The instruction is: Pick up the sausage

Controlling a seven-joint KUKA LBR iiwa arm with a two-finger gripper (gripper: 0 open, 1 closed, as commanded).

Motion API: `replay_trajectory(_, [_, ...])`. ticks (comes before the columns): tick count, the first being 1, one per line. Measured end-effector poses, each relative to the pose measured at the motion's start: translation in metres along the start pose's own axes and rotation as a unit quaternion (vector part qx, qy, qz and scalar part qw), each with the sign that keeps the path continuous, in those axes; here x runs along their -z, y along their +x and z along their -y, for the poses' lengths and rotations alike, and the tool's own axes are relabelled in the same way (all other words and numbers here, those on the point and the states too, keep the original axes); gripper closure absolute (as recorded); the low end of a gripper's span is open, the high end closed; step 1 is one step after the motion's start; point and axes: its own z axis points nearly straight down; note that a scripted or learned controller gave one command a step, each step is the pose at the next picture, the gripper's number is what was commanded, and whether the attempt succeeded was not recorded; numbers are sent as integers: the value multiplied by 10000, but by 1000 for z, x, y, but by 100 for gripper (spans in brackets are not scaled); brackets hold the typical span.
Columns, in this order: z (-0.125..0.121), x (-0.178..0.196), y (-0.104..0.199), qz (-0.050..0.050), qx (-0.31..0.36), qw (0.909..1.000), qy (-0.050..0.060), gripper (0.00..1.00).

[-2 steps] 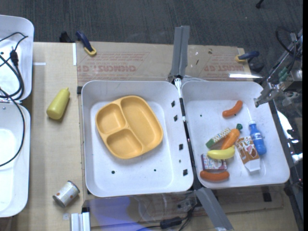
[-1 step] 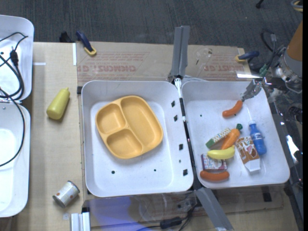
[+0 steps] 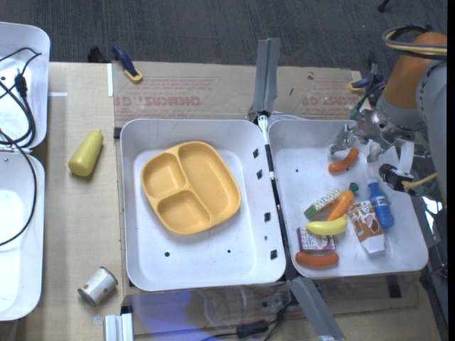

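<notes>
Jaws of the gripper [image 3: 350,142], openness hard to tell, hover just above the upper sausage [image 3: 343,160] in the right bin [image 3: 298,190], its long axis slanting up-right, nothing visibly held.

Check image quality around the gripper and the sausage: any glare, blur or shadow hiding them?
Camera view: lighting is even and soft, no hard shadows. The gripper and the sausage under it are small and slightly soft, so finger detail is unclear. The white right bin looks bright, with no glare.
</notes>
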Motion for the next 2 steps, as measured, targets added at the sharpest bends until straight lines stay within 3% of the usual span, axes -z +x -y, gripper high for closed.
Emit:
replay_trajectory(1, [-1,10,0,21,21,10000,-8,100])
replay_trajectory(2, [18,132,71,14,-561,9984,2,100])
